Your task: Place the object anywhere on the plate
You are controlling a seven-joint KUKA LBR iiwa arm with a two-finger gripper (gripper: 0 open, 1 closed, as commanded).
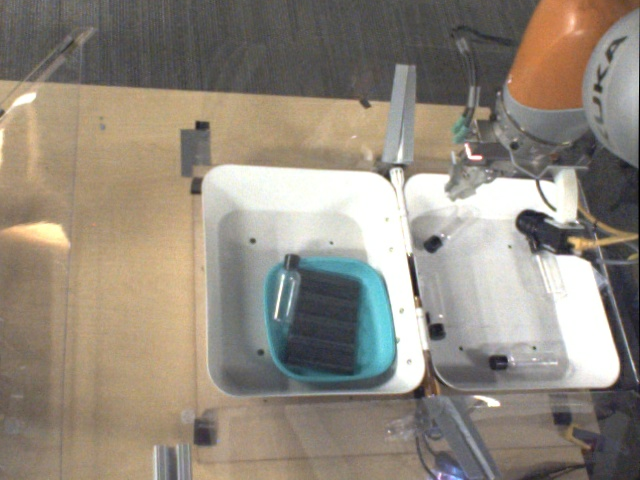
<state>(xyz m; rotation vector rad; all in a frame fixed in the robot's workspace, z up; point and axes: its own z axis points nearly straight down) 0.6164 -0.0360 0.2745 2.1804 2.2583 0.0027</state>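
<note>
A teal plate (378, 313) lies in the left bin (230, 268). On it rests a black ridged block (325, 320). A clear tube with a black cap (286, 288) lies across the plate's left rim. The gripper (464, 184) hangs over the far left corner of the right bin (590, 368), apart from the plate. Just below it, on the bin floor, lies another clear tube with a black cap (440, 234). Nothing shows in the gripper.
Two more clear tubes lie in the right bin, one at the near side (525, 361) and one toward the right (551, 271). A small black piece (435, 329) sits by that bin's left wall. A grey upright post (401, 118) stands behind the bins' shared edge.
</note>
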